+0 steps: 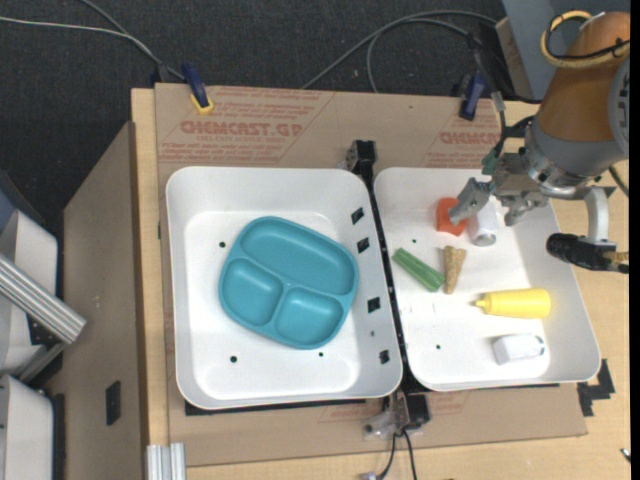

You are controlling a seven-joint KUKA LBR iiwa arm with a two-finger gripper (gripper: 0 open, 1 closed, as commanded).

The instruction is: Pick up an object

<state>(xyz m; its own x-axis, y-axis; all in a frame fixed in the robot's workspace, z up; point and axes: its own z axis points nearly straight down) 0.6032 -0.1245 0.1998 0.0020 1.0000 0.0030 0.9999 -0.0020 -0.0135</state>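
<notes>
Nearest in the right bin (570, 353) lies a white block (517, 347), then a yellow bottle (515, 303) on its side. Mid-bin, a green stick (417, 269) and a tan cone (453, 266) lie just beside each other. Farther back, the gripper (477, 216) hangs low over an orange block (449, 217); its fingers (467, 204) stand apart, one touching or overlapping that block, nothing clamped between them. The left bin (190, 268) holds a blue tray (288, 281). Risk: if the fingers close off-centre, the orange block may be nudged aside or pinched by an edge and slip out on lifting.
</notes>
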